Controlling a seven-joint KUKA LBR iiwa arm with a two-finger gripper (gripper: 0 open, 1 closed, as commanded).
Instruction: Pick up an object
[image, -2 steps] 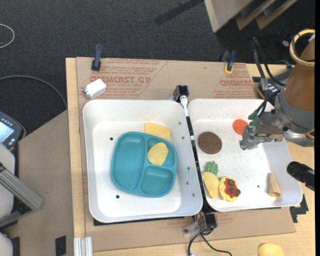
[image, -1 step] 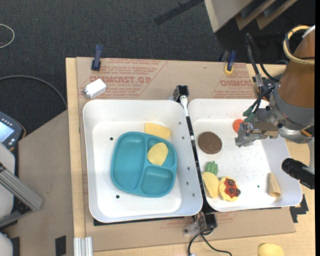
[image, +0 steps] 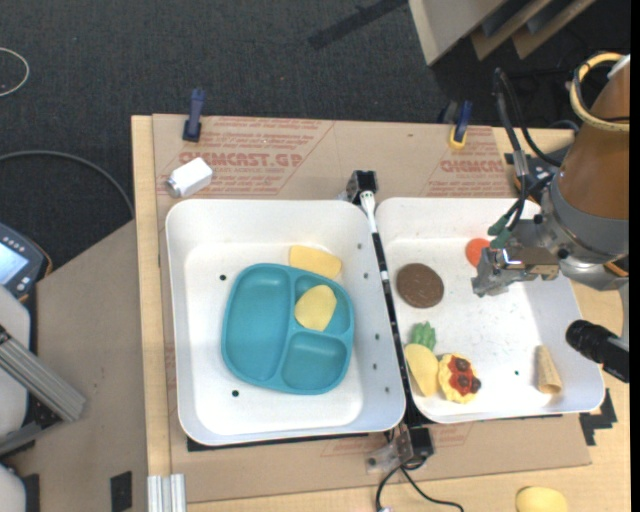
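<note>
Cardboard covers the surface (image: 300, 155), where two shallow white bins sit side by side with a black clip (image: 362, 184) at the top of their shared edge. A small white block (image: 190, 177) lies on the cardboard just above the left bin (image: 190, 330). Inside that bin rests a blue divided plate (image: 287, 328), with a pale yellow piece (image: 316, 307) in its upper right compartment and a yellow wedge (image: 315, 262) just beyond the plate's top rim. In the right bin (image: 500, 400), a brown disc (image: 420, 285) lies near the left wall; below it a yellow piece with green leaves (image: 423, 362) touches a toy pizza slice (image: 460, 378). A tan cone-like piece (image: 548, 370) lies near the lower right corner. An orange object (image: 477, 251) sits towards the top of the bin, partly hidden by the tool (image: 490, 279), which hangs just beside it over the bin floor. Whether the tool's fingers are spread or pressed together cannot be told from this angle, and nothing is seen between them. The grey arm (image: 590, 215) with its orange band enters from the right.
</note>
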